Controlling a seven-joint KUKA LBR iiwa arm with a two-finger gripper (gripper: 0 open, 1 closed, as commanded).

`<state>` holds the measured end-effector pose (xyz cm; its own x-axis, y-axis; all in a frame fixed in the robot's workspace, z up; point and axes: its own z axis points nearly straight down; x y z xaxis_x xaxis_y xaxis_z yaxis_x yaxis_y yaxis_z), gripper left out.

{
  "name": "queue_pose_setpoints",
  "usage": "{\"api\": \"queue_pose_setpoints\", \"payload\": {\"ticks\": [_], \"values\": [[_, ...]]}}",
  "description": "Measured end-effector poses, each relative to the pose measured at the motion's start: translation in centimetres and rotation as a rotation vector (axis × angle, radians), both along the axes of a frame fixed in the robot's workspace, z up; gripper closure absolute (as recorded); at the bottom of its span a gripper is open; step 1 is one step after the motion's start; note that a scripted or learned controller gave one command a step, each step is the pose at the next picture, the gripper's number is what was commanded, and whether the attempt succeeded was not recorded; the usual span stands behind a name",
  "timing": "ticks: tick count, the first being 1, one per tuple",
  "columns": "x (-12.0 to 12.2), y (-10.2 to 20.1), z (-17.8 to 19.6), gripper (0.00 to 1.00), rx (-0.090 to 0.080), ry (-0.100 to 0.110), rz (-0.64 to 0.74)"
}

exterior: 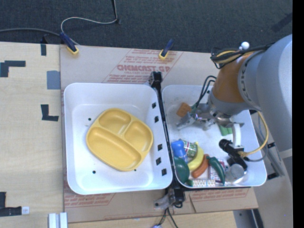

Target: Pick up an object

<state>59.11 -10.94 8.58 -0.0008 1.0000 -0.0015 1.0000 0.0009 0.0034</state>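
While your claw (186, 121) hangs in the right bin (259, 177) | grip state: cannot tell | brown piece (184, 110) just above-left | descend squarely over it.

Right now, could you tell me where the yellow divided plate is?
In the camera view, the yellow divided plate lies flat in the middle of the left white bin, across the divider from the right bin's pile of small items.

Dark carpet floor (190, 13); wooden bench (23, 151), cardboard sheet (133, 65) beneath bins; black cable (112, 4)
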Motion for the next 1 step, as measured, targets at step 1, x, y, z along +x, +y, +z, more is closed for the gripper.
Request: {"api": "queue_pose_setpoints", "payload": {"ticks": [1], "values": [[-0.01, -0.04, 0.95, 1.0, -0.001, 0.0, 0.0]]}}
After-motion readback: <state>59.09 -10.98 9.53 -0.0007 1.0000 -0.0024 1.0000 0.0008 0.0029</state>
